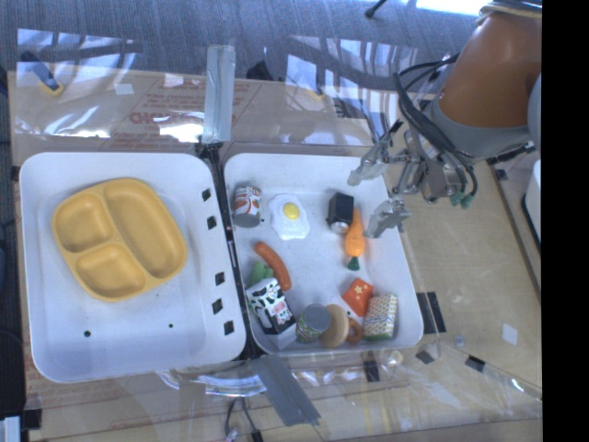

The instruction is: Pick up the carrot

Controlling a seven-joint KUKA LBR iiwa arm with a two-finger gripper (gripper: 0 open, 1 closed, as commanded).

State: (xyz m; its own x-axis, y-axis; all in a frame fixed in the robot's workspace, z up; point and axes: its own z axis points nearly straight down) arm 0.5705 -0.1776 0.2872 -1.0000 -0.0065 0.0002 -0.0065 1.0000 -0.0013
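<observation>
Approach step: the metal two-finger gripper (382, 191) hangs at 1 o'clock of the small orange plastic carrot (354, 238), fingers spread, holding nothing; next it needs to drop and straddle it

Orange carrot (354, 238) with green tip, right of centre; yellow divided plate (118, 238), left; white bins (55, 330); black-and-white cow-patterned carton (269, 304), lower centre; white-and-yellow fried egg (291, 217)

No legible text; red print on cardboard (156, 118) behind bins too blurred to read.
</observation>
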